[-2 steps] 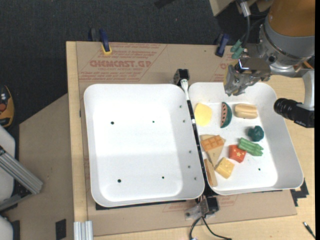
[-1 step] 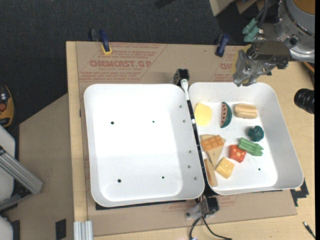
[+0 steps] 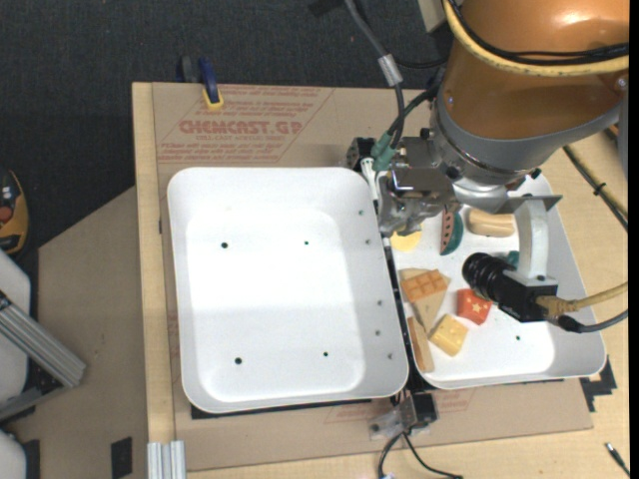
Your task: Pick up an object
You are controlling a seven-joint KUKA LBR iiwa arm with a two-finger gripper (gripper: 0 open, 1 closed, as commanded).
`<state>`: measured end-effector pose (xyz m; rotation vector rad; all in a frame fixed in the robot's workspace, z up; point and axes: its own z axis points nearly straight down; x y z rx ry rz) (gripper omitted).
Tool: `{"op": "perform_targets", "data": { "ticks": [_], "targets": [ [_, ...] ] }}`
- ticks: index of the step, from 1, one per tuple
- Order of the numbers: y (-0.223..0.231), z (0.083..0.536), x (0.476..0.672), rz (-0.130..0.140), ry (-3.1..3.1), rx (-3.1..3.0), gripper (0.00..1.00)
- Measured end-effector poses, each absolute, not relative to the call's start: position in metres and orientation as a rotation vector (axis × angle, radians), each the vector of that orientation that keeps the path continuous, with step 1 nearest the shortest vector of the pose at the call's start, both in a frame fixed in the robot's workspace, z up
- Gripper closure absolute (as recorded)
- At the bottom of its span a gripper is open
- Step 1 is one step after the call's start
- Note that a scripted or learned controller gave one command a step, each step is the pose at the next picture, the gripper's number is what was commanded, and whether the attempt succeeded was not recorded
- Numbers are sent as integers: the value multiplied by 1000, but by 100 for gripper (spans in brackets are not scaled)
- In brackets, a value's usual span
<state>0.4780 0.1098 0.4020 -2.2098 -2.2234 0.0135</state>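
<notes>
Grey and orange, the arm point(image 3: 529, 58) hangs over the right bin point(image 3: 569, 362), its gripper point(image 3: 407, 213) low at the bin's far left corner above a yellow piece point(image 3: 405, 239). Whether it grips anything cannot be told. Waffle point(image 3: 424, 284), red block point(image 3: 473, 305) and yellow block point(image 3: 448, 335) lie nearby in that bin, beside the left bin point(image 3: 200, 193).

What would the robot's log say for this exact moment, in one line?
stage: reaching | gripper: low in right bin, over yellow piece | grasp: unconfirmed | left bin: untouched
</notes>
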Motion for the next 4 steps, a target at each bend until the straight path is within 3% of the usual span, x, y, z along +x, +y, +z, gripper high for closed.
{"op": "perform_targets", "data": {
  "ticks": [1, 2, 3, 4],
  "targets": [
    [156, 541, 479, -27, -2234, -2219, 100],
    [213, 397, 483, 21, -2223, -2210, 100],
    [210, 416, 484, -4, -2223, -2221, 100],
    [225, 543, 479, -25, -2229, -2221, 100]
  ]
}}
